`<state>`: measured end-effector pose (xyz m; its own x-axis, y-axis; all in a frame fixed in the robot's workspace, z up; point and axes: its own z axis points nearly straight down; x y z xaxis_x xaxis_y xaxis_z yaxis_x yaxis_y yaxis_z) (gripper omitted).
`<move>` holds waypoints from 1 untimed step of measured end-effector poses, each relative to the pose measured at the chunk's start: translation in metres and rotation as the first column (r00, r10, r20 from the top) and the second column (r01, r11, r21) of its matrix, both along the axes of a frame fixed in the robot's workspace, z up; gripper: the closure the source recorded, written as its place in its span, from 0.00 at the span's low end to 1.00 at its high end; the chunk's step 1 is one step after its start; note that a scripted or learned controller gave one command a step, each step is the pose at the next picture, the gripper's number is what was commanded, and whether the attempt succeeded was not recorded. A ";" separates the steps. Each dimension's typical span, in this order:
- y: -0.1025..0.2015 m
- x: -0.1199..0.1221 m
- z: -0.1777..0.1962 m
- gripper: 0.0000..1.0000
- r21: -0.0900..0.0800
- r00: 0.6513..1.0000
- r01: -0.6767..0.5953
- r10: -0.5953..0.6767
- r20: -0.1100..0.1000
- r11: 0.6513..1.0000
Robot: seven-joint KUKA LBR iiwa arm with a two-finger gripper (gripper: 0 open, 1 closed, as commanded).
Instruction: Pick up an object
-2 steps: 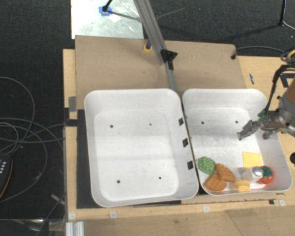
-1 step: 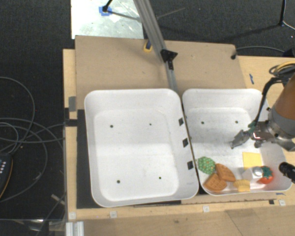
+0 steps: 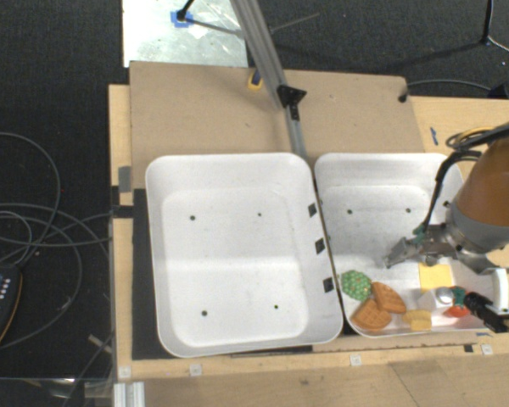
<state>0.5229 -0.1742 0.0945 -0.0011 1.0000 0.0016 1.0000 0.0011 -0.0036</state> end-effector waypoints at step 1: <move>-0.001 0.002 0.014 1.00 -0.002 1.000 0.001 -0.001 0.007 1.000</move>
<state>0.5247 -0.1753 0.1083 -0.0005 1.0000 -0.0003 1.0000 0.0005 0.0035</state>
